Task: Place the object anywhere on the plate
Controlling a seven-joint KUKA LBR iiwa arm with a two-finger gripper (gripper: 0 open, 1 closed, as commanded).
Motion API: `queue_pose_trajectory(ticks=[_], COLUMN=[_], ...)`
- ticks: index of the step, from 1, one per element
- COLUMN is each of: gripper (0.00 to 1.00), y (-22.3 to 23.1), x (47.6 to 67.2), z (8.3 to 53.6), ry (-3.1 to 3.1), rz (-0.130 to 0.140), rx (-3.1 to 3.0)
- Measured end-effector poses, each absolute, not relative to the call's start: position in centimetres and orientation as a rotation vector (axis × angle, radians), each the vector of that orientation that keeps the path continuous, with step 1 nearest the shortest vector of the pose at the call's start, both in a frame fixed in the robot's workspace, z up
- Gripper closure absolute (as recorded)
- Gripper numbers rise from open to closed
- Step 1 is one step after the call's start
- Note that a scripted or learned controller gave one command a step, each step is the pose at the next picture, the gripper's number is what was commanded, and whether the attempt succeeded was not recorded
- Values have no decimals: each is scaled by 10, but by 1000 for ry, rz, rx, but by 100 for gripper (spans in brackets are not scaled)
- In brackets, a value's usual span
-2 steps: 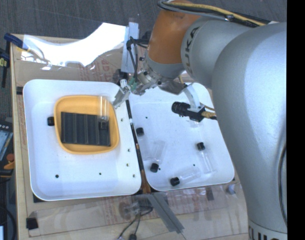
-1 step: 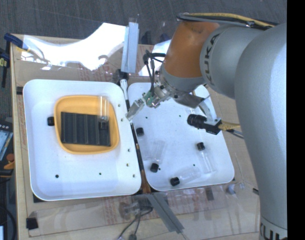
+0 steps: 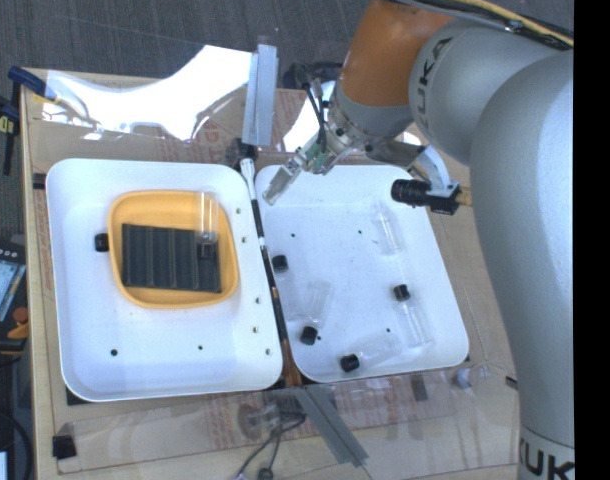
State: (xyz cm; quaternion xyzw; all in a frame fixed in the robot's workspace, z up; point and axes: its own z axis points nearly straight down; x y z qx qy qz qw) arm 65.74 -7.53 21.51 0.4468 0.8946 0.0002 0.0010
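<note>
**Entry: pincer at far rim of right bin, object lying on plate**

The pincer point(image 3: 290, 171) hangs to the upper right of the yellow plate point(image 3: 126, 214), across the seam between the two bins, over the far left corner of the right bin point(image 3: 437, 313). From this slanted view I cannot tell whether it is wide or narrow, and I see nothing gripped in it. It points down and toward the plate.

Behind it the wrist rises to the orange band point(image 3: 385, 48), and the grey arm point(image 3: 495, 98) runs off further right of the plate.

The task's thing, a dark ribbed slab point(image 3: 170, 258), lies flat inside the plate, within its rim and well apart from the pincer. A small clear piece point(image 3: 207, 236) rests at the slab's upper right corner.

The plate sits in the left bin point(image 3: 85, 353), toward its far half. A small black block point(image 3: 101, 242) lies just off the plate's left rim.

Right of the plate, in the right bin, I count four small black pieces point(image 3: 279, 263), scattered, with faint clear tubes point(image 3: 387, 230) among them.
</note>
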Motion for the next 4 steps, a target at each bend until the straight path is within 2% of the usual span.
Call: queue_pose_trajectory(ticks=[1, 2, 3, 4], gripper=[0, 0, 0, 0], y=[-85, -60, -39, -76], x=[657, 645, 649, 651], z=[192, 193, 192, 194], ry=[2844, 3016, 3008, 3082], rz=[0, -1, -1, 0], rx=[1338, 888, 901, 584])
